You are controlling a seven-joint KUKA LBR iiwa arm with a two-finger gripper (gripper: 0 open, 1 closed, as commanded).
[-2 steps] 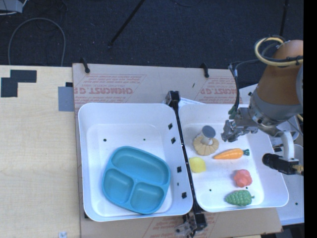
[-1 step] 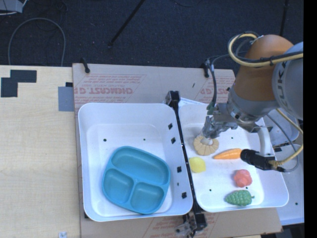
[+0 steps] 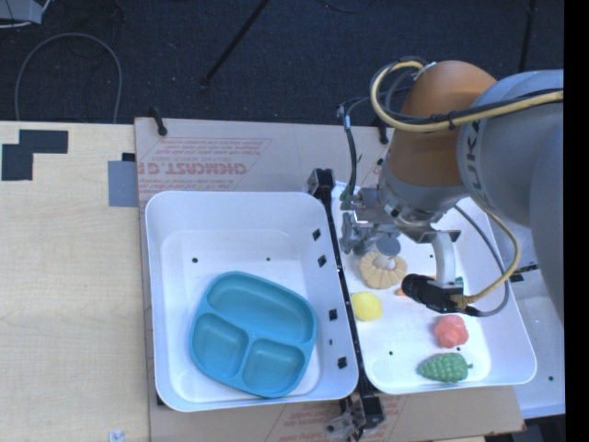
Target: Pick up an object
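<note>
My gripper (image 3: 384, 250) hangs over the right bin (image 3: 497, 357), directly above a tan ridged round object (image 3: 381, 271) and close to it or touching it. Just below and left of that lies a small yellow object (image 3: 366, 306). A pink-red lumpy object (image 3: 451, 331) rests further right, and a green bumpy object (image 3: 444, 367) lies near the bin's front edge. The arm's orange band and grey wrist cover the bin's back part.
The left bin (image 3: 175, 247) holds a blue divided tray (image 3: 251, 332) at its front middle. A black divider rail (image 3: 337, 284) runs between the two bins. Cardboard lies under both bins, and a wooden bench top extends to the left.
</note>
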